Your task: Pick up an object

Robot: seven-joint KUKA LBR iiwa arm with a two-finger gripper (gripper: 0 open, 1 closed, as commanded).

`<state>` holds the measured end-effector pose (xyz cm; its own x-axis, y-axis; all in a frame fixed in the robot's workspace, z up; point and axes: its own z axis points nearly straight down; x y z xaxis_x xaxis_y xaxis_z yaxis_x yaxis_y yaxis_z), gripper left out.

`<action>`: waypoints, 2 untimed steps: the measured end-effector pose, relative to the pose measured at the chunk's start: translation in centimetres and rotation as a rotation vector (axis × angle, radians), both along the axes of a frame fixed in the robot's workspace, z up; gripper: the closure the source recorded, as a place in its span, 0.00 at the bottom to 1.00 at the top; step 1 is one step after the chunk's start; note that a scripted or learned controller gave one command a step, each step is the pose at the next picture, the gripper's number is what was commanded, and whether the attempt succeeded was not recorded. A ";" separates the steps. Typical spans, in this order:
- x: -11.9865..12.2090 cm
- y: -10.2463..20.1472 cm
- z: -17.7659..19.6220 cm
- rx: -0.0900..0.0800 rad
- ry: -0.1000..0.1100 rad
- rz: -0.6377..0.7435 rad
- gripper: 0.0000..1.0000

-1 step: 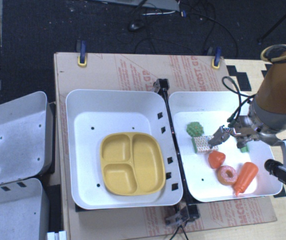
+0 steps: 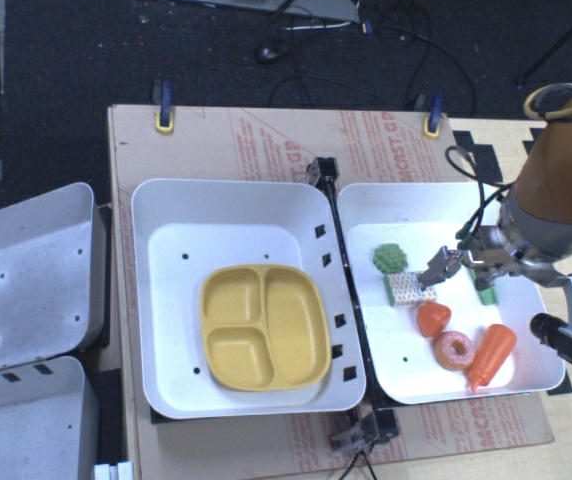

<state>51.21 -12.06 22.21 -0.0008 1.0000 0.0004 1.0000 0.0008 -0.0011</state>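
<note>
From the fixed camera above the bench, the right bin [image 2: 391, 213] served as the landmark for everything in play. The arm [image 2: 556, 183], grey with its orange band, reached in over that bin's right side, and its gripper [image 2: 436, 271] hung near the bin's middle, just beside a small white speckled block [image 2: 402, 287]. Whether the tool was closed on anything could not be told at this slant; the block lay at its tip, but nothing was plainly seen clamped.

Toward the far part of the right bin, just beyond the block, sat a green broccoli piece [image 2: 390, 258]. On the near side of the block lay a red tomato-like piece [image 2: 432, 318], and nearer still a pink doughnut [image 2: 455, 349], touching an orange carrot [image 2: 491, 355] that lay tilted toward the bin's near right corner. A small green piece [image 2: 486, 293] showed partly under the wrist.

Left of the right bin, the left bin [image 2: 166, 218] adjoined it and held a yellow divided plate [image 2: 265, 327] with three compartments, lying flat.
</note>
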 end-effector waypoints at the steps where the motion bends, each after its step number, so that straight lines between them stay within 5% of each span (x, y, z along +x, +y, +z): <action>1: 0.3 -0.6 -6.2 0.000 0.004 -0.003 0.00; 2: 0.8 -0.6 -10.7 0.000 0.004 -0.002 0.00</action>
<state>52.00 -12.61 11.52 0.0008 1.0000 0.0009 1.0000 -0.0008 -0.0046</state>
